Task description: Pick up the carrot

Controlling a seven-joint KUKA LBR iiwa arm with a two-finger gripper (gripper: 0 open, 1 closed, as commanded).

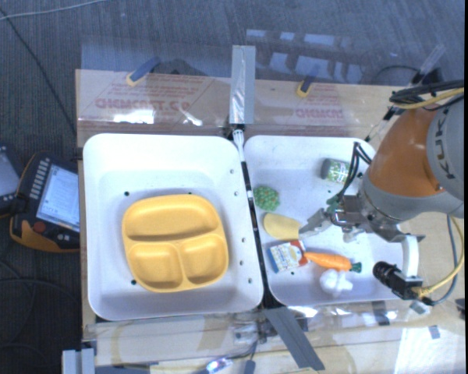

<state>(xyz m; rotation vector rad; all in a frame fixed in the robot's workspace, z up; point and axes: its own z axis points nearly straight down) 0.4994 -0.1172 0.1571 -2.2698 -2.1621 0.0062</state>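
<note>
The carrot [328, 260], orange with a green stem end, lies flat near the front of the right bin [296, 166]. My gripper [333, 226] hovers just behind and above it, on the grey arm with the orange band that comes in from the right. Its fingers [315, 222] stand spread, open, with nothing between them. The carrot is apart from the fingers and in full sight.
Around the carrot lie a small carton [286, 255], a white lump [335, 282], a pale yellow piece [281, 226], a green broccoli [267, 199] and a green can [335, 169]. The left bin [109, 170] holds a yellow divided tray [174, 240].
</note>
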